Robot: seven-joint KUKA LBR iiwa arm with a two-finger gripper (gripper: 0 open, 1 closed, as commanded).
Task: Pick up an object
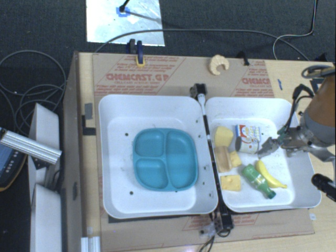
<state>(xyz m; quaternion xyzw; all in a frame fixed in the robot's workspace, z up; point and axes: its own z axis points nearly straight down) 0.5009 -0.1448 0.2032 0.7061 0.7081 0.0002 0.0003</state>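
Overhead view of the approach step: nothing is lifted yet. The gripper [269,145] reaches in from the right and hangs over the right bin [283,109], its fingers slightly apart with nothing between them, tips just beside the can [248,138]. The can lies on its side near the bin's middle and is judged the likeliest target. Below it lie a banana [272,175] touching a green bottle [259,180], and toward the divider sit yellow blocks [224,136] (one upper, others lower). The next move likely calls for a short advance left and a descent to straddle the can. Open floor lies above the can toward the far wall; the clutter below leaves little room. The left bin [121,114] holds a blue tray [166,158], well apart.
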